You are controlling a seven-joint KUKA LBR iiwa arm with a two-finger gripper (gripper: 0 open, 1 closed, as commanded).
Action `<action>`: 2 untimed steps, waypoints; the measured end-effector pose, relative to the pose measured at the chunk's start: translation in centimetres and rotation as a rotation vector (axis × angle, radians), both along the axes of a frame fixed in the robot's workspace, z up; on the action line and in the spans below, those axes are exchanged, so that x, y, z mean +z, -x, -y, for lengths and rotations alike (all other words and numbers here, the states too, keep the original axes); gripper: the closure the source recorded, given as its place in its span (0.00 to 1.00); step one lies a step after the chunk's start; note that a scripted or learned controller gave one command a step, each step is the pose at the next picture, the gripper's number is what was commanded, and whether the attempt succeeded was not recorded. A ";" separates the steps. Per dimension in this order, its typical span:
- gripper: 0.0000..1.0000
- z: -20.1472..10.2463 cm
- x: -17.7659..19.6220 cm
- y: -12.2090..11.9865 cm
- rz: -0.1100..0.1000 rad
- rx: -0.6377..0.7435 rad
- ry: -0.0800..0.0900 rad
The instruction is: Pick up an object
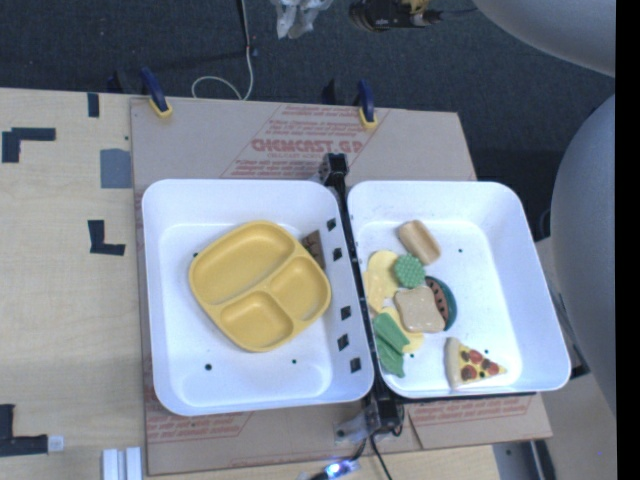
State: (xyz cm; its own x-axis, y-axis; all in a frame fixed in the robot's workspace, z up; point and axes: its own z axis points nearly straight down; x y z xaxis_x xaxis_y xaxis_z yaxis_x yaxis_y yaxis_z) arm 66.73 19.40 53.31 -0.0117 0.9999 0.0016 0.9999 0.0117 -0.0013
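The right bin [520, 268] holds several toy foods. A tan bread roll [418, 240] lies at the back, with a green ridged disc [409, 270] on a yellow piece [379, 280] in front of it. A beige toast slice [419, 310] rests on a dark round item [444, 304]. Green leaves [390, 344] lie by the bin's left wall and a pizza slice [470, 363] near its front. My gripper [297, 6] hangs at the top of the view, beyond the back of the bench, far from both bins, with nothing visibly in it.
A yellow three-compartment plate [260, 284] fills the middle of the left bin [165, 298]. The grey arm [560, 8] curves across the top right corner. Clamps [155, 96] and a cable [245, 58] sit at the cardboard's back edge.
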 end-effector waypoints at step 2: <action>1.00 0.5 2.1 0.0 -0.001 -0.004 0.003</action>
State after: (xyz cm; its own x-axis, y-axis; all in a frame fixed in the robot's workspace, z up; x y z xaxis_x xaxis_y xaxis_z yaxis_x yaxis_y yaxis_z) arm 66.78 18.91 55.42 -0.0078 1.0000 -0.0013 1.0000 0.0078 -0.0019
